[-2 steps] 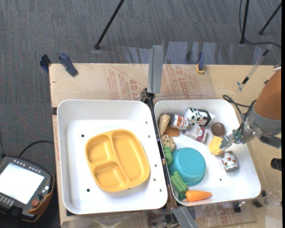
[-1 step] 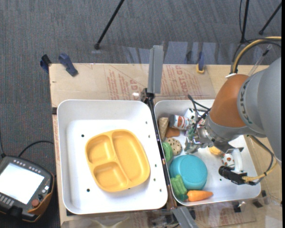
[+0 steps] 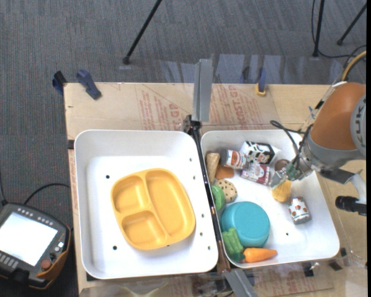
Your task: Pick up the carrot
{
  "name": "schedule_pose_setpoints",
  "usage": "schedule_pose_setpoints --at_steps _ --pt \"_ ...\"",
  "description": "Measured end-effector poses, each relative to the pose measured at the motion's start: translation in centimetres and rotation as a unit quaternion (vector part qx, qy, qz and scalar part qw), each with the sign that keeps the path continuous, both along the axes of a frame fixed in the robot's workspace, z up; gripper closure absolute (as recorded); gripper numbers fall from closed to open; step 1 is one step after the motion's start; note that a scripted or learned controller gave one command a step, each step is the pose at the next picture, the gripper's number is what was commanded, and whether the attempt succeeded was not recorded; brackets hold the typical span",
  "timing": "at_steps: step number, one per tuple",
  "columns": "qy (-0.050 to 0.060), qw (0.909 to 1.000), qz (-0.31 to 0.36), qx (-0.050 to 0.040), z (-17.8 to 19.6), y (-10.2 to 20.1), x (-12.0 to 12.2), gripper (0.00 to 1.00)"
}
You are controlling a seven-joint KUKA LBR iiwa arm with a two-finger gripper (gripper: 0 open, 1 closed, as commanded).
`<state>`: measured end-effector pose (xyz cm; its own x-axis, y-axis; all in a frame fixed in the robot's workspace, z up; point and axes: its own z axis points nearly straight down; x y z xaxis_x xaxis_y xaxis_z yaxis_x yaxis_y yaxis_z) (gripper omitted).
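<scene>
While the gripper (image 3: pixel 289 177) hangs over the middle of the right bin (image 3: pixel 326 218), just above a yellow wedge-shaped piece (image 3: pixel 282 191), the carrot (image 3: pixel 260 255) lies well apart from it at the bin's near edge. It is small, bright orange and tapered, lying flat with its tip pointing right, just below the teal bowl (image 3: pixel 245 223) and beside a green item (image 3: pixel 232 242).

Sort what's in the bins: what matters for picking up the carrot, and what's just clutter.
For the job:
carrot
gripper

Lying about:
yellow tray
blue bowl
small can
cookie
cow-print carton
</scene>
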<state>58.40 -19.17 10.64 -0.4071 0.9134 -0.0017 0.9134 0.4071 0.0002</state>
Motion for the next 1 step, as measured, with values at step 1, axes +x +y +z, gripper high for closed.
schedule_pose_setpoints --at_steps 1 --pt "0.002 0.9956 0.094 0.002 -2.04 2.02 -5.63 1.0"
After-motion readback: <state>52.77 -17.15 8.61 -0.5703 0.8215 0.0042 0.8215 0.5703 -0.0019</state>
